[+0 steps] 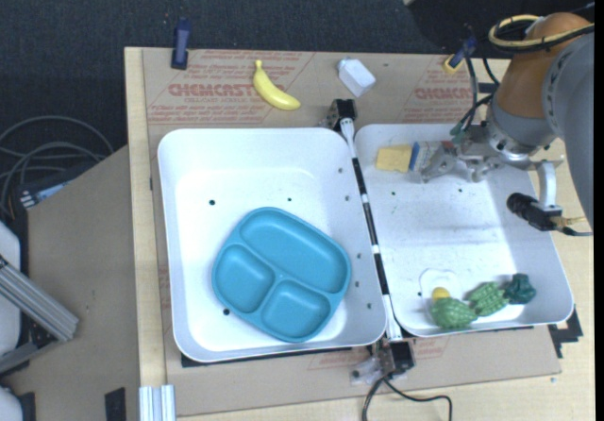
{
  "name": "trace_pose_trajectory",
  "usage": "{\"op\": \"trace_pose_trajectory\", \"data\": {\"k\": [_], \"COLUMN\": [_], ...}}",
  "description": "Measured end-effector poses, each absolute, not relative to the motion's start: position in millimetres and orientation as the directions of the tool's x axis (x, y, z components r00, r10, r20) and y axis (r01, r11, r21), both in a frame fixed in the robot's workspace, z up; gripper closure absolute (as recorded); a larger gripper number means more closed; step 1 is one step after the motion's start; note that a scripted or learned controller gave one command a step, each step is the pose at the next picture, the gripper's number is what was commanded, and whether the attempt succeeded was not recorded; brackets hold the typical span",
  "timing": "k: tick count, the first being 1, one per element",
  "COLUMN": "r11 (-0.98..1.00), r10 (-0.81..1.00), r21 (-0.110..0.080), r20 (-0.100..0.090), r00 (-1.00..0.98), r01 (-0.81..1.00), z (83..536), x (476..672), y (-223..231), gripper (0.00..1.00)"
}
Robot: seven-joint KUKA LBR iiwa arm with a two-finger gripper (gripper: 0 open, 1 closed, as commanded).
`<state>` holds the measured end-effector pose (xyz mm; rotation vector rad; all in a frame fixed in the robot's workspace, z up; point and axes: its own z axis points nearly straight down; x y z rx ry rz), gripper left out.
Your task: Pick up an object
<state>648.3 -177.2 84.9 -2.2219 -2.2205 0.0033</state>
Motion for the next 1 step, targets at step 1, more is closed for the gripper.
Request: {"op": "trace_pose_trajectory", "data": {"k": [1], "r11": [0.0], "r10": [1.0], "r21": [0.004], "r20": [-0.003], "r00": [0.0], "r01": [1.0], "z": [185.2], "x": [637.3], "y": [-222.6], "gripper": [0.0]}}
